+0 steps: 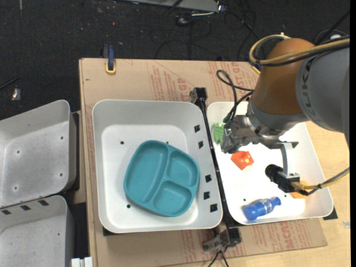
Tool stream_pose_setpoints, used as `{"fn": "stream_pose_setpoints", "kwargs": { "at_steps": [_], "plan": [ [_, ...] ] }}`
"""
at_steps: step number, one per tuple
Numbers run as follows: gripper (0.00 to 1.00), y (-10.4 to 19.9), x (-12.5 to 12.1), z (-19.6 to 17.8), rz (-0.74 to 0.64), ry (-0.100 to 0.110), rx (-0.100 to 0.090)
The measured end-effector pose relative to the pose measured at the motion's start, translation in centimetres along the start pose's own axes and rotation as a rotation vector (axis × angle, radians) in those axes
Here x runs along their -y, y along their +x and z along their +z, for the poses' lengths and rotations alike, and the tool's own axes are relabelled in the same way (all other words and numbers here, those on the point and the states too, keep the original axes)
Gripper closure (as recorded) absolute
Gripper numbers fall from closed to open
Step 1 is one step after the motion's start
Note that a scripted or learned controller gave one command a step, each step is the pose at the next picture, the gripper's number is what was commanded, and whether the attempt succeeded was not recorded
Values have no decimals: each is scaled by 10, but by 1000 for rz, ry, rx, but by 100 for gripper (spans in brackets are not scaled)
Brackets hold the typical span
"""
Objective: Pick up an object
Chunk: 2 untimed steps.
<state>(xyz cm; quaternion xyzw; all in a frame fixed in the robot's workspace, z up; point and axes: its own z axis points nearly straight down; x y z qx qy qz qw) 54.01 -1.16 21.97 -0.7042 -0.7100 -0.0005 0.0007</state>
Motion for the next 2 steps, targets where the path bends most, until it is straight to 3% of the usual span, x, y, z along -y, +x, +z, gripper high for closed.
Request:
{"fn": "stream_pose_setpoints", "kwargs": {
  "at_steps": [1,2],
  "plan": [
    [100,47,-5,-9,0,-1,0],
    [100,101,-26,-6,-1,-2,0]
  ]
}}
